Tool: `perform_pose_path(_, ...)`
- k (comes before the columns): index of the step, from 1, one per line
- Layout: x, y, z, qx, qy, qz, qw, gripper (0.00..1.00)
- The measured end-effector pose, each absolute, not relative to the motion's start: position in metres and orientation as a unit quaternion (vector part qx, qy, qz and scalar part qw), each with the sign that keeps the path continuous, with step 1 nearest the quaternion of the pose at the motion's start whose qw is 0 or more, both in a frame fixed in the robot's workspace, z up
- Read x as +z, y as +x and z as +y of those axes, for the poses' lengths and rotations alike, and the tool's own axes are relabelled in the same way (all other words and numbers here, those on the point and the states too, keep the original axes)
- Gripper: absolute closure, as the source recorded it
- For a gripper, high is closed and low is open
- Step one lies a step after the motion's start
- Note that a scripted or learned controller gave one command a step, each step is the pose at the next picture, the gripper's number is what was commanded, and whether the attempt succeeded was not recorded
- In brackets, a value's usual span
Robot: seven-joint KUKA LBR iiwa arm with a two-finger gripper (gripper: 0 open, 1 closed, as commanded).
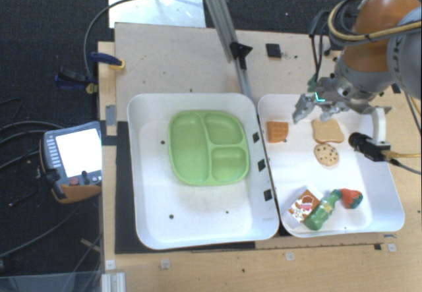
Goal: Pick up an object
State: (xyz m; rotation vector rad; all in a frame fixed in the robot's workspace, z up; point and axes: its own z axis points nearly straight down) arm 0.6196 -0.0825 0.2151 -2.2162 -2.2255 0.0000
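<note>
Hovering at upper right bin (389, 218): pincer (318, 109), spread wide, nothing held, above toast slice (328, 130); cracker (277, 131) just left.

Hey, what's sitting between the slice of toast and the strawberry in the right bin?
In the camera view, a round cookie lies between the toast and the strawberry, just below the toast.

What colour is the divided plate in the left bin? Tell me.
Light green, plain, seen in the camera view: plate.
</note>
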Motion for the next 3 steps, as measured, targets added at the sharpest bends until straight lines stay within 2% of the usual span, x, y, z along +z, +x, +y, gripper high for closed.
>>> perform_pose_path(1, 0.216, 0.620, -0.083, -0.0007, -0.706, -0.709, 0.000, 0.00)
perform_pose_path(2, 0.167, 0.612, -0.088, 0.0010, -0.707, -0.707, 0.001, 0.00)
perform_pose_path(3, 0.120, 0.618, -0.094, 0.0011, -0.707, -0.707, 0.001, 0.00)
